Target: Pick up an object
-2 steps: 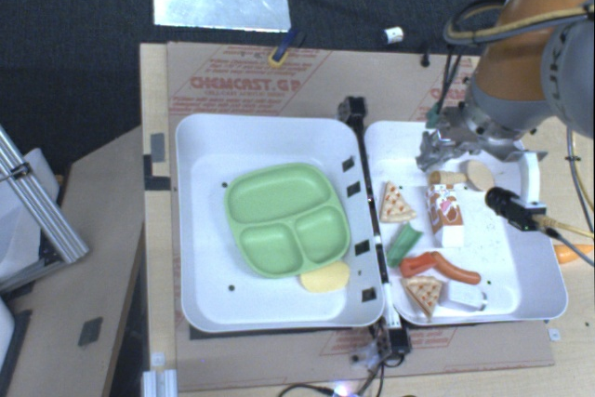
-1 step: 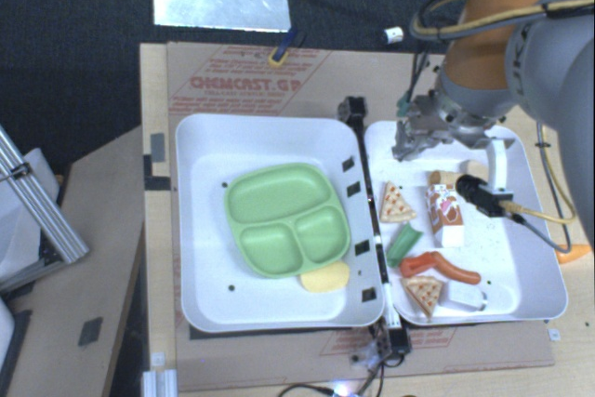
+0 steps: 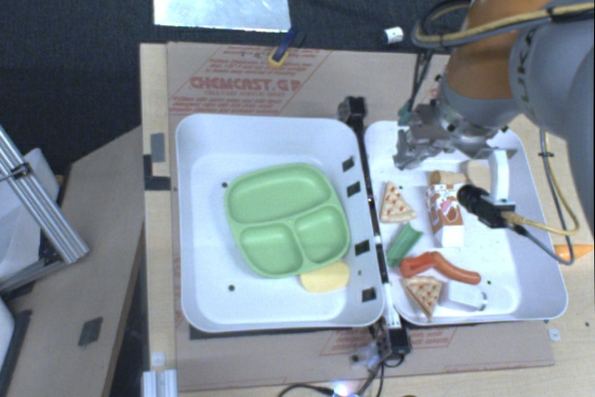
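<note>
We can't tell if the tool [image 3: 416,147] is released or clenched, but it hangs at 12 o'clock of the right bin [image 3: 539,293], so with the pizza slice [image 3: 396,203] and carton [image 3: 444,211] packed close, we'd probably nudge both.

Toys crowding the right bin [image 3: 548,293], green tray [image 3: 284,220] filling the middle of the left bin [image 3: 200,153], bare floor lying around it, arm [image 3: 521,42] hanging over the right bin's top.
</note>
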Robot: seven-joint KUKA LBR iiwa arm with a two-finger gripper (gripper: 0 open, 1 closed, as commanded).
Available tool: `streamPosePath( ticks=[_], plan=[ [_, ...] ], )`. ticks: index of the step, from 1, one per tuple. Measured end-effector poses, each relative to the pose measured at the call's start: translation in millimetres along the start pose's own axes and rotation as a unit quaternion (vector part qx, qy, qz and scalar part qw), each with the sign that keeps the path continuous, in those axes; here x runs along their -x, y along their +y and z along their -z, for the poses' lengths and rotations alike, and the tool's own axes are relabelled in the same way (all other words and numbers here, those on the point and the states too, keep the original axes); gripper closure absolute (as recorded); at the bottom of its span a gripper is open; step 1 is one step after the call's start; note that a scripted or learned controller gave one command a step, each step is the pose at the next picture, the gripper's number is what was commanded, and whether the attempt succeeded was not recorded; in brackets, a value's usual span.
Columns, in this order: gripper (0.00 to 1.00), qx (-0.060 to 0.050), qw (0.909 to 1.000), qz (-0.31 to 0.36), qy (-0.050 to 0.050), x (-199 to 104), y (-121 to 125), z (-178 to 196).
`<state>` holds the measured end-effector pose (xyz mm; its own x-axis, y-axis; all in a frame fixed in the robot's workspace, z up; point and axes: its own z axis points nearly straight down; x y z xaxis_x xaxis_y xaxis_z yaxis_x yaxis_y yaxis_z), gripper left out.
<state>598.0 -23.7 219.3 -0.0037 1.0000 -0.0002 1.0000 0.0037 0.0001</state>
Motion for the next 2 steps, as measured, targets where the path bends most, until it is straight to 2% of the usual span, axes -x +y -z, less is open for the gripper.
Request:
streamPosePath(
  ticks=[1, 2],
  plan=[
    [1.00, 0.001, 1.0000, 0.001, 0.000, -0.2, 12.0, -4.2],
    [1.00, 0.000, 1.0000, -0.001, 0.000, 3.0, 6.4, -3.4]
  ],
)
